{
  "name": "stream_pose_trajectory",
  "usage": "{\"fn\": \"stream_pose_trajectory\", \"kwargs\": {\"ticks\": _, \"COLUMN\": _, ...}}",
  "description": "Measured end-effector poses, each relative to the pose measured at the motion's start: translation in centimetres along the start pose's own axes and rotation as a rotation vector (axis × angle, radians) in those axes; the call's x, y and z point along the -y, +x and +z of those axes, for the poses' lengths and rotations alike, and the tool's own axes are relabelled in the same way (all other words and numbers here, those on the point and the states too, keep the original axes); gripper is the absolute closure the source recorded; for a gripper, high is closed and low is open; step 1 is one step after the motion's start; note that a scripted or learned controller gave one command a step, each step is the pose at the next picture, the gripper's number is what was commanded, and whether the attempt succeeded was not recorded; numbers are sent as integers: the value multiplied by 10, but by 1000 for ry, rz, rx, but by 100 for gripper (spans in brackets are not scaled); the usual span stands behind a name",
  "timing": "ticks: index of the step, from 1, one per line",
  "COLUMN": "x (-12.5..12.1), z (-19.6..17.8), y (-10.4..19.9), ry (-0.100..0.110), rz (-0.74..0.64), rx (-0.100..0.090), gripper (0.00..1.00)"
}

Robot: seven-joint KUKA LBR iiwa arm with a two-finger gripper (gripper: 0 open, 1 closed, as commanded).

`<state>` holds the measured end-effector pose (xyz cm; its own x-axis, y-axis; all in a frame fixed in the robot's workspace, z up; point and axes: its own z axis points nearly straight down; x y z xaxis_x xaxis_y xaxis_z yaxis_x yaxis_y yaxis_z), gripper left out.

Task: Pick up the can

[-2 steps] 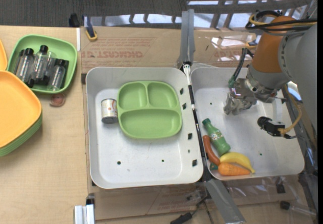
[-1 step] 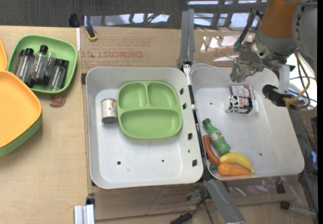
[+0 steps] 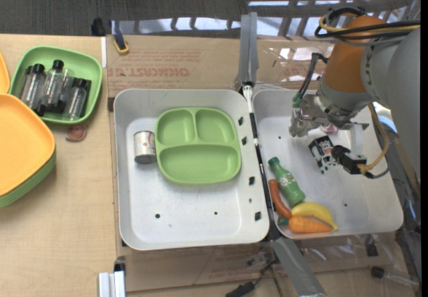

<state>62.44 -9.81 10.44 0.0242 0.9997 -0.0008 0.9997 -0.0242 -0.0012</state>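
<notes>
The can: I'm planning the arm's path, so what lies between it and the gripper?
In the camera view, the green divided plate and the bins' adjoining rims lie between the gripper and the can.

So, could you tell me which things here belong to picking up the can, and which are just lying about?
For the job: can, gripper.
Lying about: green plate, green bottle, red pepper, banana, carrot.

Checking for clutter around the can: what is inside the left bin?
The left bin holds a green divided plate and the can, lying beside the plate's left edge. The floor under the plate is covered.
</notes>
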Motion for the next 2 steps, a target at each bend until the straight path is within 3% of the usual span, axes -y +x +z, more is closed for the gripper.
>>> {"fn": "stream_pose_trajectory", "kwargs": {"ticks": 1, "x": -33, "z": -87, "y": 59, "ry": -1, "rz": 36, "rx": 1, "gripper": 100}}
{"fn": "stream_pose_trajectory", "kwargs": {"ticks": 2, "x": -33, "z": -154, "y": 62, "ry": 0, "rz": 61, "rx": 1, "gripper": 100}}
